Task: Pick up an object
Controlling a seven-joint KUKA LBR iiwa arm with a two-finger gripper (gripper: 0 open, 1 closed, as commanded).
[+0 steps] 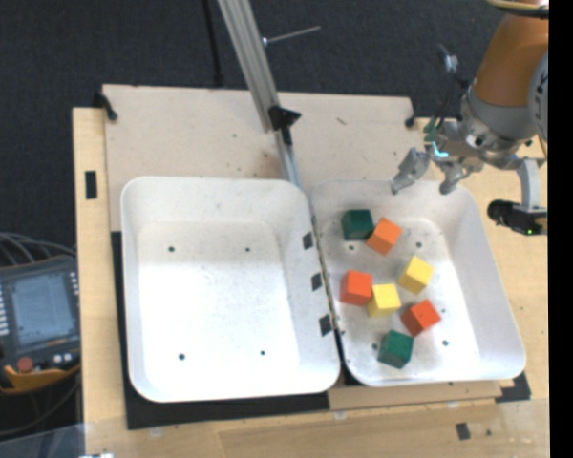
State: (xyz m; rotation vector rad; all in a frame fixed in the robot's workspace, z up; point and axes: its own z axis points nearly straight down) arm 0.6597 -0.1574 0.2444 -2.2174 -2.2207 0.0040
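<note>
Fingers [408, 171] spread apart and grasping nothing: we see the gripper [428, 172] poised over the far rim of the right bin [492, 284], the grey arm [506, 74] reaching in behind it. Seven blocks lie in that bin. A dark green cube [357, 223] touches an orange cube [385, 236] near the far edge. Mid-bin sit a yellow cube [416, 274], a red-orange cube [356, 286] and a second yellow cube [385, 299]. Toward the near rim rest a red cube [421, 317] and a second green cube [396, 348]. Alongside is the left bin [220, 284].

robot lab | teach pendant [33, 318] | aluminium camera mast [251, 51] | bench [220, 132]
</note>
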